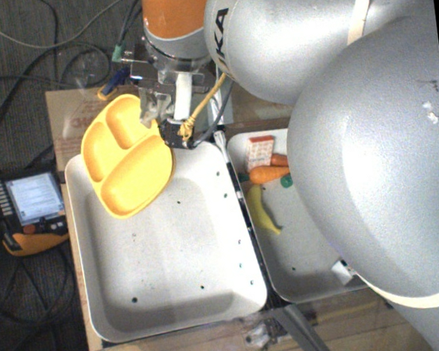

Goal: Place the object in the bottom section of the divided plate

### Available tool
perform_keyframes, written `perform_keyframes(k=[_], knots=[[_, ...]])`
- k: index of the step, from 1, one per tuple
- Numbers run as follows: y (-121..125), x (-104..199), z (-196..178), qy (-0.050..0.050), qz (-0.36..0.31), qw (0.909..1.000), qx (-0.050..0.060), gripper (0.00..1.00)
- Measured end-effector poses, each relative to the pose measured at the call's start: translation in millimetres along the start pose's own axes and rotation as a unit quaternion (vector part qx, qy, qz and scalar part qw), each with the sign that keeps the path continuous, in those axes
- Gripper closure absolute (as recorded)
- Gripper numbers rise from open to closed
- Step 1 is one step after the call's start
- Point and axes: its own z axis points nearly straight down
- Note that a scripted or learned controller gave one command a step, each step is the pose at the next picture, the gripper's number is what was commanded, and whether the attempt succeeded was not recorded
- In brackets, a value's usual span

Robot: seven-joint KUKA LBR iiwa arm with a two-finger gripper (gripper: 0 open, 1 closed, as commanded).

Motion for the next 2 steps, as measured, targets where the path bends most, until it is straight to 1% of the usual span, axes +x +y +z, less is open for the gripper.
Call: perform_keyframes(k=[1, 2], knots=[[-24.2, 34.1, -34.8, 0.001, -0.259, 0.9658, 0.000, 1.00], [-66.8, 7.9, -79.3, 0.000, -0.309, 0.9509, 0.000, 1.00]])
